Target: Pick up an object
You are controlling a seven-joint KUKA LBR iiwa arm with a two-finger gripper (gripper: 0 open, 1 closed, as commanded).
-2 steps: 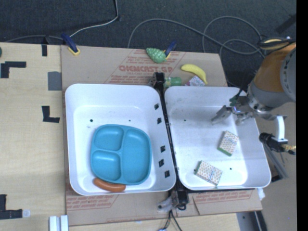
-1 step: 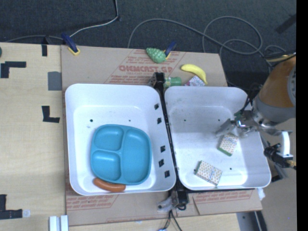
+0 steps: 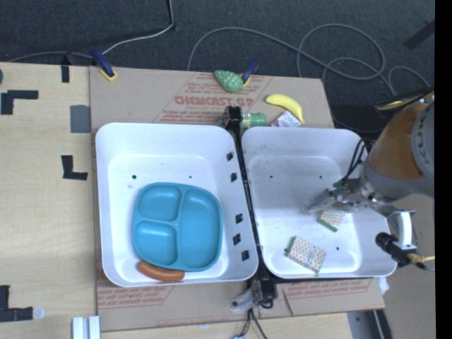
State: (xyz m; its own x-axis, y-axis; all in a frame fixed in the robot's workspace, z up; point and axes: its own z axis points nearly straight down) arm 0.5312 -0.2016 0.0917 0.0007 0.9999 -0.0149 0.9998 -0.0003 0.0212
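In the right bin (image 3: 282,147), a small green-and-white packet (image 3: 330,220) lies near the right side. A speckled tan block (image 3: 306,253) rests closer to the front wall. My gripper (image 3: 326,201) hangs low over the bin floor, just above and beside the green-and-white packet; whether it touches the packet is unclear. The grey arm with its orange band (image 3: 395,150) reaches in from the right. In the left bin (image 3: 113,154) sit a blue divided plate (image 3: 178,226) and an orange sausage (image 3: 160,272) at the plate's front edge.
Behind the bins, on the cardboard, lie a yellow banana (image 3: 285,106), a green toy (image 3: 229,80) and a small pink-white packet (image 3: 286,121). A black divider (image 3: 240,189) runs between the bins. Cables trail across the dark floor at the back.
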